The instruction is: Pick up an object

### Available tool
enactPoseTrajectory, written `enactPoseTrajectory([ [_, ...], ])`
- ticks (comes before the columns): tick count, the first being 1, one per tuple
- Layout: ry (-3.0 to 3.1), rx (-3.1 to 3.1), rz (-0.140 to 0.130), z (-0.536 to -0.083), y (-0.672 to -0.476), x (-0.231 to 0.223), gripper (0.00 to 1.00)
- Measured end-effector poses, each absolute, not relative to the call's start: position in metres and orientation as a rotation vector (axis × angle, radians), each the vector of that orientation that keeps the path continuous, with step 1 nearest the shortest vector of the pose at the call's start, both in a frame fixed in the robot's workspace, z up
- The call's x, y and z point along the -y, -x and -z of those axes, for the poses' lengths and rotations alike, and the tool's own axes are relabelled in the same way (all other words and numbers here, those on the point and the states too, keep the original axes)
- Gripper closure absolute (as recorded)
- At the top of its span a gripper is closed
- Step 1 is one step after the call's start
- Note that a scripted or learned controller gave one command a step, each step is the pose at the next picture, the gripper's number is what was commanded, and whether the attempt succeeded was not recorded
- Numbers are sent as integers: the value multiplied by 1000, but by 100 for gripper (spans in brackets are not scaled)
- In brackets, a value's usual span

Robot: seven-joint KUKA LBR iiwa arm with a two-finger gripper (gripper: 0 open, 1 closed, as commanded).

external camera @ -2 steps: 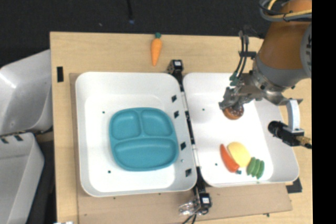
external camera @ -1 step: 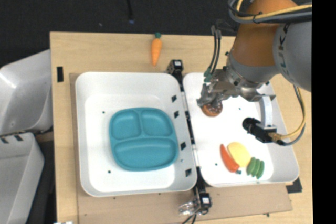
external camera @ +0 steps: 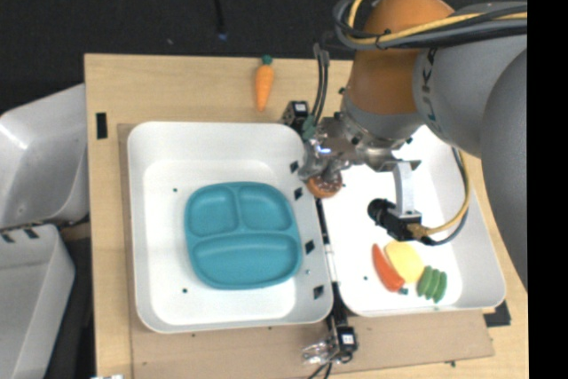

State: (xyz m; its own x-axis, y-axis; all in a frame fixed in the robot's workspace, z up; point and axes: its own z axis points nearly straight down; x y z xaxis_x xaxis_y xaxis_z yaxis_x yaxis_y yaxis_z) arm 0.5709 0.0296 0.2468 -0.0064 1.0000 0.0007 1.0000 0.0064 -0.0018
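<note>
The gripper (external camera: pixel 324 166) hung over the right bin's (external camera: pixel 470 280) left wall, above a small brown object (external camera: pixel 324 185); its jaws' state could not be told. A teal divided plate (external camera: pixel 241 234) lay in the left bin (external camera: pixel 155 297). Red, yellow and green toy foods (external camera: pixel 406 271) clustered near-right. A toy carrot (external camera: pixel 264 82) lay on the bench (external camera: pixel 177 84), far side.

A teal divided plate (external camera: pixel 241 234) is seen in the left bin (external camera: pixel 142 280); a toy carrot (external camera: pixel 264 82) is laid on the bench (external camera: pixel 177 84)
</note>
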Motion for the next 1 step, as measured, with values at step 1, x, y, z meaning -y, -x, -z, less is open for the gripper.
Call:
enactPoseTrajectory([
  [1, 2212, 2230, 3, -255, -579, -84, 100],
])
